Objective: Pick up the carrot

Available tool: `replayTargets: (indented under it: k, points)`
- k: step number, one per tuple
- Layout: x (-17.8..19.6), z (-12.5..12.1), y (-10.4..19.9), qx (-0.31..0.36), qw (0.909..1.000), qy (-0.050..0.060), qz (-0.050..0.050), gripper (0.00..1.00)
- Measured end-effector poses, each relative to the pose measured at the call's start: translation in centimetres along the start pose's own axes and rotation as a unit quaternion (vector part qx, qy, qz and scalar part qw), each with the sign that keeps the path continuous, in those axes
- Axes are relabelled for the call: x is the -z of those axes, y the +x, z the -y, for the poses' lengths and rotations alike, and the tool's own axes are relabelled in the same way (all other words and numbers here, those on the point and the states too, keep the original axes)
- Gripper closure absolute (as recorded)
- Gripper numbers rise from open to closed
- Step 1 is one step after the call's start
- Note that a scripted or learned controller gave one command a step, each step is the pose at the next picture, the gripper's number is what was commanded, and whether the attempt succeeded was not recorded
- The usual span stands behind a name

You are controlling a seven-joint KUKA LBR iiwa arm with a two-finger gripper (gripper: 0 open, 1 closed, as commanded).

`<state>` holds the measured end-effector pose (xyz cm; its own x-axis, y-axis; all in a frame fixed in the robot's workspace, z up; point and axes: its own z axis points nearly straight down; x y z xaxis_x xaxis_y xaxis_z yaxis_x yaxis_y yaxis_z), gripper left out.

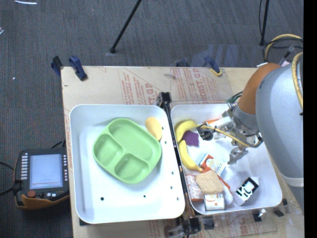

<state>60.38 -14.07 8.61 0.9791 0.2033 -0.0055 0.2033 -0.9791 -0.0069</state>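
Camera view: arm over right bin (270, 182), carrot (214, 122) under the wrist.
Pincer (237, 155) hangs above the right bin's middle; finger spread cannot be told. Carrot shows only as an orange sliver at the bin's far side, beside the banana (185, 143) and a purple item (191, 139). Toast (210, 182) and cartons lie nearer. Left bin (81, 182) holds a green plate (128, 150) and a yellow piece (154, 128) at its rim.

Dark grey carpet floor (59, 29) all around. Tan board bench top (148, 83) (red print on it), blue clamps (78, 67) at back edge. Black tripod legs (130, 19) behind. Handheld control screen (42, 176) on floor, left.
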Motion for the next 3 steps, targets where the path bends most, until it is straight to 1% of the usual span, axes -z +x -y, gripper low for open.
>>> replayTargets:
  k: [1,2,3]
  points:
    - [0.0,-5.2,-3.3,-0.003,1.0,-0.001,0.0,0.0]
    - [0.2,-4.4,1.9,0.05,0.9987,0.0,0.002,0.0]
    - [2.0,-6.4,-3.4,0.087,0.9962,-0.002,-0.001,0.0]
